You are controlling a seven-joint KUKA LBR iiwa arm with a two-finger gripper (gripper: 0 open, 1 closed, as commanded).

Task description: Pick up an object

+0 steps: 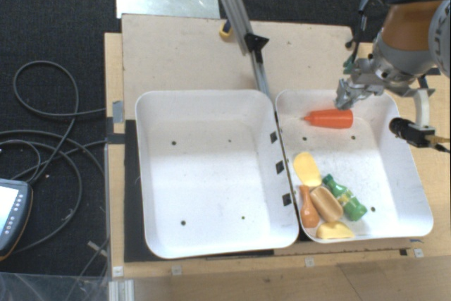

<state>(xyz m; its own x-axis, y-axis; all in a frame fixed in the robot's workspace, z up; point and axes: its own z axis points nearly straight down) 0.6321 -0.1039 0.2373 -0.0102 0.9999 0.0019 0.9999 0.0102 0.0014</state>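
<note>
An orange carrot-shaped object [330, 118] lies on its side near the far wall of the right bin [403, 173]. My gripper [347, 99] hangs just above and to the right of it, close to its thick end. A cluster of objects sits at the bin's near left: a pale yellow piece [307, 168], a small orange carrot [308, 207], a tan bun-shaped piece [327, 202], a green object [345, 198] and a yellow wedge [335, 230].
The left bin [211, 173] stands beside the right one, split from it by a shared rim with black clips. A slanted metal pole [236, 3] crosses the bench behind the bins. Cables and a tablet lie on the floor at the left.
</note>
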